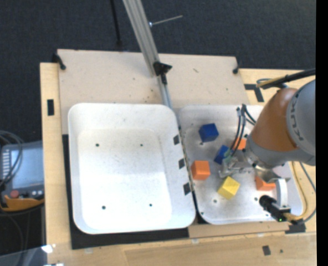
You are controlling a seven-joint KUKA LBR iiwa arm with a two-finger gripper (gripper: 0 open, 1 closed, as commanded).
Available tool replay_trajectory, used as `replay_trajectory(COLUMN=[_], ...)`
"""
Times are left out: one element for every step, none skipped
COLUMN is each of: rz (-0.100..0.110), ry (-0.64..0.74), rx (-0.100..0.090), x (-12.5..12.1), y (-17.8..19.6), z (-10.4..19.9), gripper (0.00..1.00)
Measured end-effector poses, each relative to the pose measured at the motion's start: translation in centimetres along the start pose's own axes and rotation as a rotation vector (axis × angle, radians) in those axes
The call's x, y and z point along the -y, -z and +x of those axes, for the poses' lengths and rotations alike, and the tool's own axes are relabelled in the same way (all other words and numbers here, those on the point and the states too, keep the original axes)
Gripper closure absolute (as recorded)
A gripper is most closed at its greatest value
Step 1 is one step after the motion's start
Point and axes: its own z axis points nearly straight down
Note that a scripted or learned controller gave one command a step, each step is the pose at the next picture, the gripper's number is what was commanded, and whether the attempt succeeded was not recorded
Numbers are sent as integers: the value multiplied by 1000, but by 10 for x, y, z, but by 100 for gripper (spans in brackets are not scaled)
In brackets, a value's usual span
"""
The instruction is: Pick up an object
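The nearest candidate for picking is a yellow block [229,188], a small cube with flat matte faces, sitting slightly turned on the floor of the right bin [208,212], toward its front. My end effector [229,168] hangs directly above and just behind it, close to its top edge. I cannot tell whether the end effector is parted or closed, because its metal parts blur together from this angle, and nothing can be seen gripped in it.

Just to the left lies an orange block [200,169], also a plain cube, near the bin's left wall. Behind it, further back, sits a blue block [208,132], a solid darker cube standing alone. A second blue piece [221,153] touches the side of my end effector, partly hidden. A small orange piece [241,144] peeks out beside my cables, and another orange block [265,184] lies under my wrist on the right.

My arm [283,123] is smooth, with a glossy orange band and grey casing, entering from the right.

Both bins are shallow white trays with rounded corners and speckled floors. The left bin [125,165] is wider. They rest on a pale wooden bench [125,73], with a slanted aluminium pole [142,29] rising at the back.
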Motion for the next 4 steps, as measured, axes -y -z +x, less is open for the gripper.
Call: replay_trajectory(rz=[6,3,4,11], ry=[3,15,15,16], rx=[-5,-5,-5,-5], x=[-4,-5,-1,-24], y=[46,108,155,142], z=[-9,-5,-3,40], gripper=[100,100,100,100])
